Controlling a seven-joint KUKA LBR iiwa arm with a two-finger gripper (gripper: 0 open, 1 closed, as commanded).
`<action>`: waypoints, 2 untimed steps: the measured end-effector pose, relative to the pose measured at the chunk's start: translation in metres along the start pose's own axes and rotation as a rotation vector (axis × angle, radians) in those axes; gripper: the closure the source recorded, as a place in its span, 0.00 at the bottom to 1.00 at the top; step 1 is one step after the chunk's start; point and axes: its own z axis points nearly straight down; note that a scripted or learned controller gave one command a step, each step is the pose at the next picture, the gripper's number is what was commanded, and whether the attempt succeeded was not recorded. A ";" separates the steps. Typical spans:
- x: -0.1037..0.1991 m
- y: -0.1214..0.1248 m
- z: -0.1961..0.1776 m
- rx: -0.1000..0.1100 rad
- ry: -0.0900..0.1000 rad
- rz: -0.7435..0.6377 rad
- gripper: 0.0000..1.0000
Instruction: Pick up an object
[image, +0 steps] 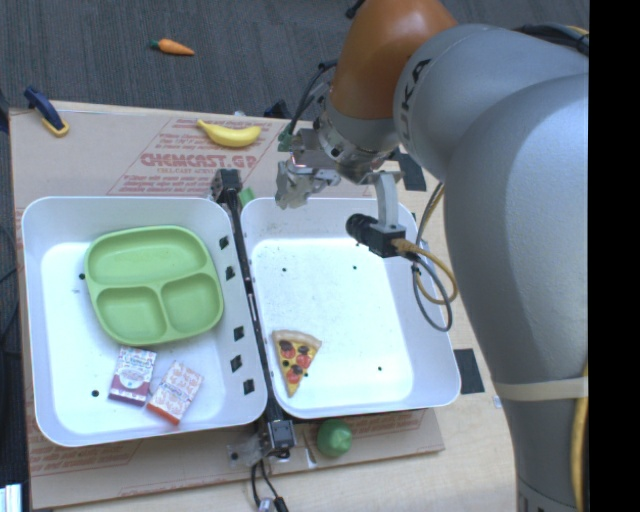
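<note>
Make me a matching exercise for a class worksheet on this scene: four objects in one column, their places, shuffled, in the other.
Things:
1. green divided plate
2. pizza slice
3. banana
4. carrot

Places:
A. on the cardboard behind the bins
B. in the left bin
C. on the dark floor, beyond the cardboard
D. in the right bin, near its front edge

Pairs: 1-B, 2-D, 3-A, 4-C

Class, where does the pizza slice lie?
The pizza slice lies in the right bin, at its near-left corner, beside the divider and just above the green ball.
</note>
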 end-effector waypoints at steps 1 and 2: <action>0.000 0.000 0.000 0.000 0.000 0.000 0.00; -0.082 -0.004 0.094 -0.002 -0.008 0.018 0.00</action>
